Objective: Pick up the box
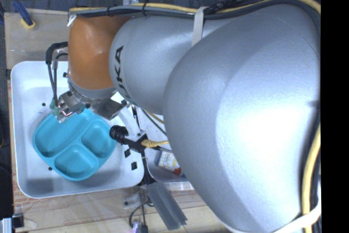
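My gripper (64,109) hangs low over the left bin (24,101), at the upper left rim of a blue divided plate (73,144). It seems to touch that rim. The orange band (90,57) sits just above the wrist. The grey arm (229,95) hides nearly all of the right bin. Under the arm's edge peeks a small printed, box-like item (166,160), lying in the right bin's near left corner (154,174). I cannot tell for sure that it is the box.
A black cable plug with a yellow lead (121,135) hangs from the wrist over the divider between the bins. A blue clamp (23,13) lies on the wooden bench at the far left. White bin floor shows left of and below the plate.
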### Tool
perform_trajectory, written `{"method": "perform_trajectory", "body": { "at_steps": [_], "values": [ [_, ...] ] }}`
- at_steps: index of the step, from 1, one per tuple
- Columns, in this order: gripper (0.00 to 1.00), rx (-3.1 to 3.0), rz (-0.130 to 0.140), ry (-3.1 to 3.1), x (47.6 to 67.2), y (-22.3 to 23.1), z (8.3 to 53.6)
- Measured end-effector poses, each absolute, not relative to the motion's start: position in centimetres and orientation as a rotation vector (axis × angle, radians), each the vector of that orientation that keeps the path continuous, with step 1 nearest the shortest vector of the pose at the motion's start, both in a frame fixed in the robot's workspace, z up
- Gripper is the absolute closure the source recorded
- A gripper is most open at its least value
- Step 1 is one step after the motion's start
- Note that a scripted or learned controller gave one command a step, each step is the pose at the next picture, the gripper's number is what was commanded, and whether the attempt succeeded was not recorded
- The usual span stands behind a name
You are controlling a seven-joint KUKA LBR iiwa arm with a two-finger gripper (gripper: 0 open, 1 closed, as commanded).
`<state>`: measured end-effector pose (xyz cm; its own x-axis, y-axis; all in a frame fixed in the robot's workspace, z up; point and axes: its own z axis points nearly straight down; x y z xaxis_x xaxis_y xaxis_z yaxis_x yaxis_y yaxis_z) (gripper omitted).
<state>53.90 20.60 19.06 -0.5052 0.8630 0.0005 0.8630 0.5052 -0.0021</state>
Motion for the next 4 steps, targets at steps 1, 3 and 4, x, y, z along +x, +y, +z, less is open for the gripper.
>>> {"method": "perform_trajectory", "body": {
  "at_steps": [1, 3, 4],
  "values": [
    [1.00, -1.557, 0.006, -2.726, 53.9, 20.6, 20.0],
    [1.00, -1.351, -0.004, -2.838, 54.1, 14.5, 9.4],
    [1.00, -1.254, -0.015, -2.895, 51.8, 15.8, 9.6]
  ]
}}
